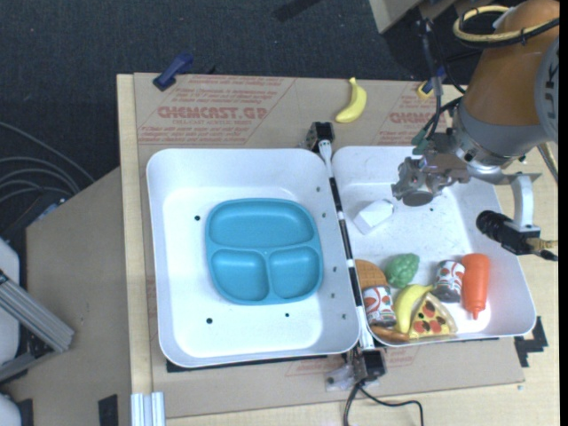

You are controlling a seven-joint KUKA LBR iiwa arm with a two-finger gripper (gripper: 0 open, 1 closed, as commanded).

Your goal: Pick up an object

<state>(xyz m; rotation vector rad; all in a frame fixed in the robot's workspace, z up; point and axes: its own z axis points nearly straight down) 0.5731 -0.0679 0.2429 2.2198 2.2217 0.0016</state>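
- Over the right bin (524, 313), your gripper (415, 191) hangs above the bare upper floor, with a small white block (373, 214) lying just down and to its left; you can't tell from this slant how the claw stands, and nothing shows caught in it.
- Judge the pick as not yet done: every object you can see rests on a bin floor or on the bench.
- Nearest candidate for you is the white block, alone and apart from the rest.
- Along the near wall of that bin the other things crowd together: a green lump (401, 268), a banana (408, 302), a pizza slice (429, 318), two small cans (380, 304) and (449, 279), and an orange carrot (477, 284). They touch or overlap, so a grab there is likely to nudge neighbours.
- Left bin (169, 264) holds a blue divided plate (263, 249).
- Outside the bins, a second banana (352, 102) lies on the bench (222, 114), well apart from the arm.
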